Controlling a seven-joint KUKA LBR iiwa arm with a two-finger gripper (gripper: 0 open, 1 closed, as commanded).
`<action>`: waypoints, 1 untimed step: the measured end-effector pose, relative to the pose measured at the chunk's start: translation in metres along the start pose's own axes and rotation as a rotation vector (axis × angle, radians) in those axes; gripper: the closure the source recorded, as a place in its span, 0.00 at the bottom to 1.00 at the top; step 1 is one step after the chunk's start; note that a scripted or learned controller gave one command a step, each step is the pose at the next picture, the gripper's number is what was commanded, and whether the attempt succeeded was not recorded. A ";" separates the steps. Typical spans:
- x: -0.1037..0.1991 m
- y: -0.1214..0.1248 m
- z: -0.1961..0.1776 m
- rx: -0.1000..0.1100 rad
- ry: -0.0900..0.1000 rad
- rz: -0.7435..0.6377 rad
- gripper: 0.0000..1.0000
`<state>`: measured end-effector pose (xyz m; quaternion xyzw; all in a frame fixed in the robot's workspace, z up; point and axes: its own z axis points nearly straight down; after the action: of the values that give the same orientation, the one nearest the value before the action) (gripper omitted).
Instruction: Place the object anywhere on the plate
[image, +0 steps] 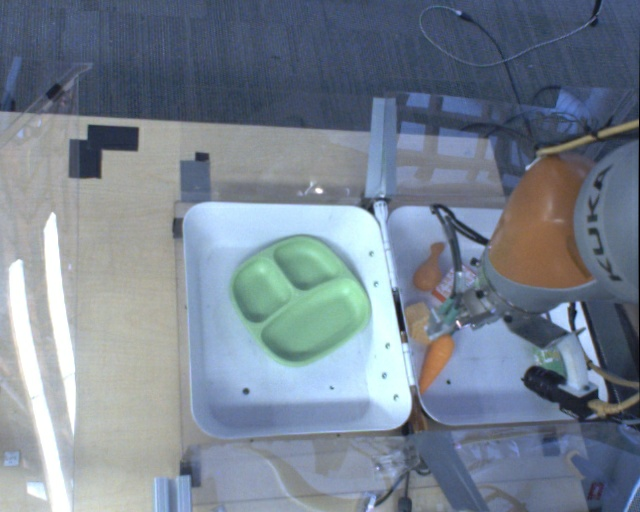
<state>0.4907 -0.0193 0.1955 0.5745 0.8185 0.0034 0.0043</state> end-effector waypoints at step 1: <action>0.044 0.055 -0.015 0.005 0.001 0.059 1.00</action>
<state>0.5275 0.0404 0.2105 0.5982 0.8013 0.0018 0.0021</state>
